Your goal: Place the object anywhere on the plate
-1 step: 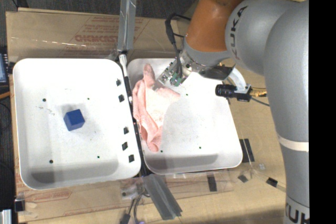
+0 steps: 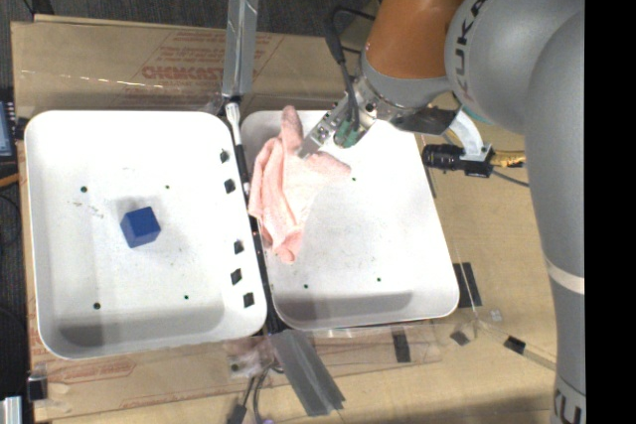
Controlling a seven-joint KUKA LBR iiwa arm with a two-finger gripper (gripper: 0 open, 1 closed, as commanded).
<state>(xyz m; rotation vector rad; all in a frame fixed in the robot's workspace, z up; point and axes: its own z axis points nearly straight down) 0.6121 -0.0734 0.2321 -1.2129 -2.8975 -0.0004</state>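
- The blue cube (image 2: 141, 225) sits alone on the floor of the left bin (image 2: 60, 313), well apart from everything else. If the task means the cube, the risk is plain: the arm is working over the other bin and the cube would go untouched.
- The pink cloth (image 2: 283, 189) lies crumpled in the right bin (image 2: 397, 253), against the wall between the two bins, with its top end peaked up near the gripper. I judge it the likelier thing to be placed. Being limp, it could drag on the floor, catch on that wall, or slide free if only a thin fold is pinched.
- The gripper (image 2: 331, 136) is low over the far part of the right bin, touching or just beside the cloth's upper right edge. I cannot tell whether it is clamped on the cloth or released. With only a corner caught, a lift would likely shed the cloth; with nothing caught, it would rise bare.
- I cannot tell which surface serves as the plate, so a drop could land off target.
- The arm (image 2: 497, 35) reaches in from the far right. A sweep leftward could snag a hanging cloth on the dividing wall.
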